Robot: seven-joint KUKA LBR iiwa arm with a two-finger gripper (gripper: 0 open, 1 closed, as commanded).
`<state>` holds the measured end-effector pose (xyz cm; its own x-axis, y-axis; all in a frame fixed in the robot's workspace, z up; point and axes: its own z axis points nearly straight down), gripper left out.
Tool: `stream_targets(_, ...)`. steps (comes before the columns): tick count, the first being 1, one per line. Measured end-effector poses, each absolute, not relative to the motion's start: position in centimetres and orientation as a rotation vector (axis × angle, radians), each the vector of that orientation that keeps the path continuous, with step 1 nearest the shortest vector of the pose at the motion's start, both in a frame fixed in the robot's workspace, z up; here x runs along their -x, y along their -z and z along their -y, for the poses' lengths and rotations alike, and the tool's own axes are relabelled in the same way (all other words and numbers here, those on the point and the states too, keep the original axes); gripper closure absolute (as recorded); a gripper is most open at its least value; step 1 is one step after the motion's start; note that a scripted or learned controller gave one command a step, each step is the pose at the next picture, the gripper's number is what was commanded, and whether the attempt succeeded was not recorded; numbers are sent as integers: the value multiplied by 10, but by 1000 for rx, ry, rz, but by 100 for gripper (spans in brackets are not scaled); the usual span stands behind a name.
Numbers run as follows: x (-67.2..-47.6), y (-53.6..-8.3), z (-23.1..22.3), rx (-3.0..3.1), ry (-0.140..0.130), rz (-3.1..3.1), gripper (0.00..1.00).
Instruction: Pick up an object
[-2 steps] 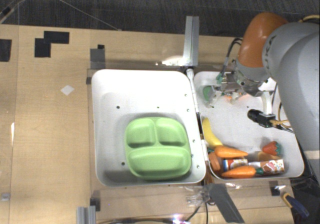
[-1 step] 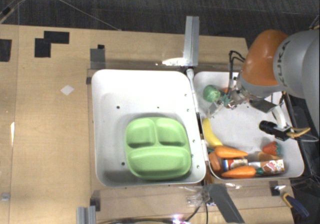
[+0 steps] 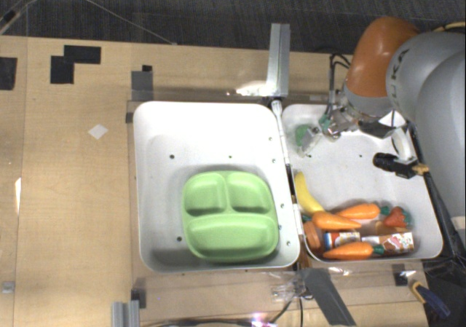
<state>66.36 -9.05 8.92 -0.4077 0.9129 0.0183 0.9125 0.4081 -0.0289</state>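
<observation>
Seen from above at a slant, a wooden counter [image 3: 73, 194] carries two shallow white bins side by side. The left bin [image 3: 156, 129] holds one thing: a green tray [image 3: 230, 215] with three compartments, lying flat toward the near side of the bin, right of centre. The right bin [image 3: 349, 162] holds a cluster of toy food crowded along its near edge. A yellow banana [image 3: 306, 198] lies against the left wall, next to the divider between the bins. Just right of it lie three orange carrots [image 3: 348, 221], roughly parallel and touching. A bottle [image 3: 386, 243] with a red and white label lies on its side among the carrots, and a small red strawberry [image 3: 395, 218] sits at the right end of the group. The far half of this bin is bare apart from a small green object [image 3: 303, 133] near its far left corner. The grey arm [image 3: 429, 100] with its orange band reaches in from the right, and its pincer [image 3: 331, 126] sits low over the far part of the right bin, just beside the green object. Whether the pincer is open or closed cannot be told.
</observation>
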Motion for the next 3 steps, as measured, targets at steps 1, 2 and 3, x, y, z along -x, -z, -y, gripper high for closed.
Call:
stream_targets(1,-642,-150,183,1523,4,2759,0)
stream_targets(2,-654,-151,120,1749,7,2618,0)
stream_targets(3,-624,-187,56,1599,7,2712,0)
